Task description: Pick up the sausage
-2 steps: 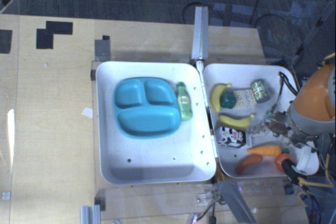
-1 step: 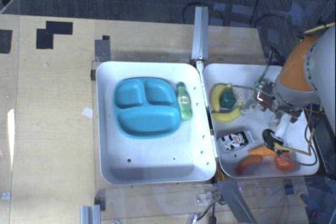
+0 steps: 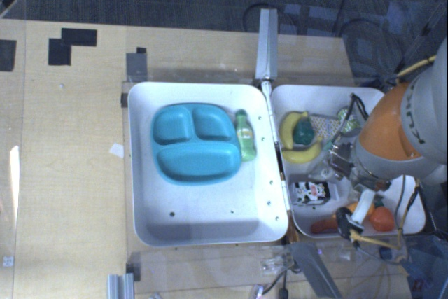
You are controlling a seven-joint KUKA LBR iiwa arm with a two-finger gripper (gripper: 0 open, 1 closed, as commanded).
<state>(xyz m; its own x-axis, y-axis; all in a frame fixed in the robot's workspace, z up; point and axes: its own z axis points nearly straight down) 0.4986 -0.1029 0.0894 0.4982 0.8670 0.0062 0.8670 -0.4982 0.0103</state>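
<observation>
The sausage [image 3: 323, 225], a short reddish-brown piece, lies at the near edge of the right bin [image 3: 299, 220]. My gripper [image 3: 334, 163] hangs over the middle of that bin, behind the sausage and a little to its right, beside the banana. The grey arm with its orange band covers much of the bin's right half.
In the right bin are a yellow banana [image 3: 295, 150] with a teal object [image 3: 304, 131] on it, a mesh piece [image 3: 324, 125], a black-and-white packet [image 3: 310, 192] and a red-orange ball [image 3: 382, 219]. The left bin [image 3: 210, 220] holds a blue divided plate [image 3: 194, 143] and a green bottle [image 3: 245, 136].
</observation>
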